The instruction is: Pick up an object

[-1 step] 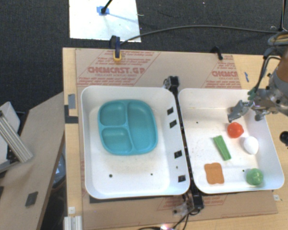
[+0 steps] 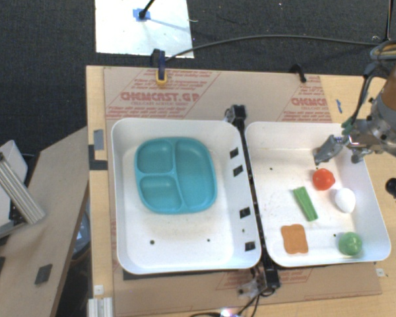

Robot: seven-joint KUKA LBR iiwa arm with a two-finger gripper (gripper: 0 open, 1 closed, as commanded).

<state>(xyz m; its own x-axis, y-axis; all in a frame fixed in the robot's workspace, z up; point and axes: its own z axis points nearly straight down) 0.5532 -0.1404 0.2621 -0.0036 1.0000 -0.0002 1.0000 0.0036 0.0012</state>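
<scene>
In the right bin (image 2: 376, 243) lie a green ball (image 2: 349, 244), orange slab (image 2: 294, 238), white egg (image 2: 344, 200), green stick (image 2: 305, 203) and red tomato (image 2: 323, 179), while the gripper (image 2: 330, 149) hovers beyond, fingers' spread unreadable.

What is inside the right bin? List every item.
The right bin holds a red ball, a green stick, a white egg, an orange block and a green ball. The tool covers a bit of the floor.
</scene>
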